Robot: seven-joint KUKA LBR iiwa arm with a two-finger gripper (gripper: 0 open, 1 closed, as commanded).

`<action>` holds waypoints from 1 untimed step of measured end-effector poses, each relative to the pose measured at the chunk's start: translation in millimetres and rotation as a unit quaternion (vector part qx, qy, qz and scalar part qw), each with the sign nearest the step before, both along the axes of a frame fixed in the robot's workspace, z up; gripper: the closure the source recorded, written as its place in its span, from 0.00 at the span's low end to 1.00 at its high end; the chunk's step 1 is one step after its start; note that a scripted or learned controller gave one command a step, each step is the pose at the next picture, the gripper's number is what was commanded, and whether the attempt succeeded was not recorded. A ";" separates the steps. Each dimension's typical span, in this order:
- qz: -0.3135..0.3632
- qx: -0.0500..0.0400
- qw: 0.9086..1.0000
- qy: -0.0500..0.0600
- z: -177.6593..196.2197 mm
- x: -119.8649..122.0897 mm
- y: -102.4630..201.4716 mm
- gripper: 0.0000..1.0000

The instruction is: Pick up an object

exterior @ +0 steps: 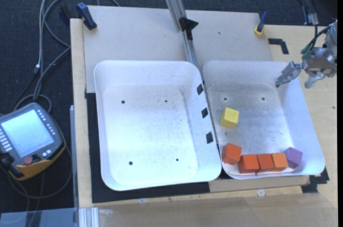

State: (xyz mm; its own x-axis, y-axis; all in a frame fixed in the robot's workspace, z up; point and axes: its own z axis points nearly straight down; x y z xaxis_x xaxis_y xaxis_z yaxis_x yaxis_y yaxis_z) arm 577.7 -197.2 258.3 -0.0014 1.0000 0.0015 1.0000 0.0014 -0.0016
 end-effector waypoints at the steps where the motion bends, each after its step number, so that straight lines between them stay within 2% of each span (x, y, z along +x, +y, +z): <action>1: 0.003 0.002 1.000 0.003 -74.8 27.3 59.7 0.00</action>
